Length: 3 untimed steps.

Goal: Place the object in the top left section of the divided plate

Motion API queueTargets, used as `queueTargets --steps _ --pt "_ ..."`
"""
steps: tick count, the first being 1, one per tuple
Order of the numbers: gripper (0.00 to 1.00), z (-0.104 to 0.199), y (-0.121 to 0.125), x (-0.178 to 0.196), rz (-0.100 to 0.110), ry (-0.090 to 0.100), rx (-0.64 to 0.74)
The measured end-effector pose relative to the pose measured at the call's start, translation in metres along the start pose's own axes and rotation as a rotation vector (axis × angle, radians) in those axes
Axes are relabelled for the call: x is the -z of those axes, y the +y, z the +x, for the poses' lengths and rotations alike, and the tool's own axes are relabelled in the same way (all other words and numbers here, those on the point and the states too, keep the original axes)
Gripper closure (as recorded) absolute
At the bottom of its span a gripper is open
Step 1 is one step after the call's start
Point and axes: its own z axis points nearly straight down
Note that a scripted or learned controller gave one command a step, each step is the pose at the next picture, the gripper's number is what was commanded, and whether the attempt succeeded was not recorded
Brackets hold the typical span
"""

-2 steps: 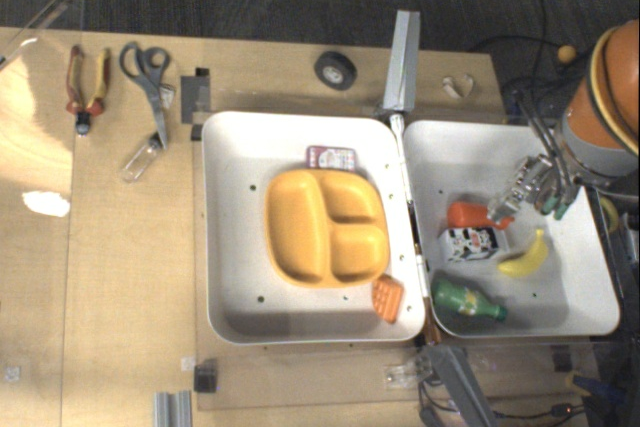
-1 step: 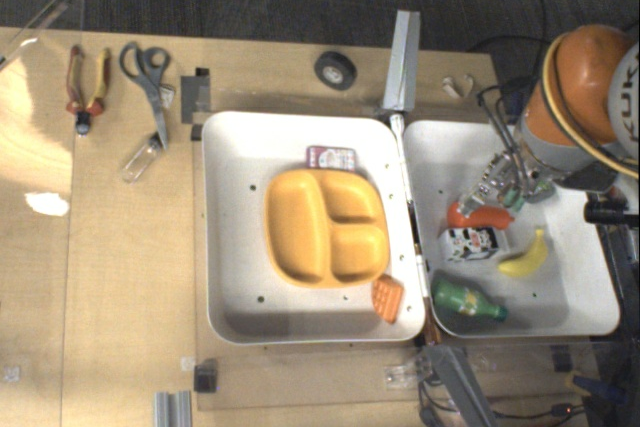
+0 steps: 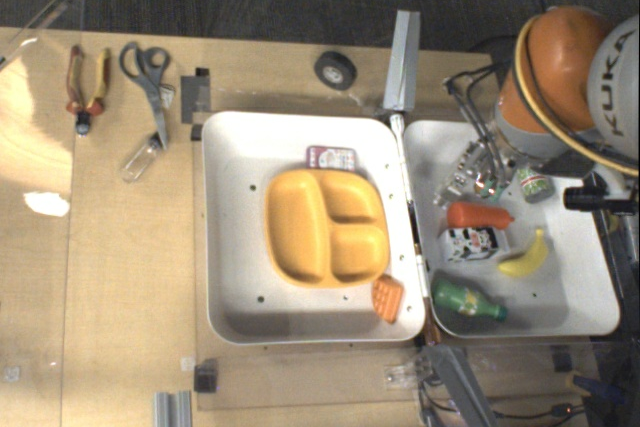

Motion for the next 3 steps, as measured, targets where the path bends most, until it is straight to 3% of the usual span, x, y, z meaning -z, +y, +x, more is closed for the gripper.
queueTargets --steps 1,2,3 --pt "1.0 -0.076 -0.081 0.034 0.003 -0.001 -0.276" --pt "1.0 -0.015 -0.001 -0.001 0.001 0.002 -0.073" --pt "1.0 0.014 -0.116 -0.003 0.003 0.001 0.053"
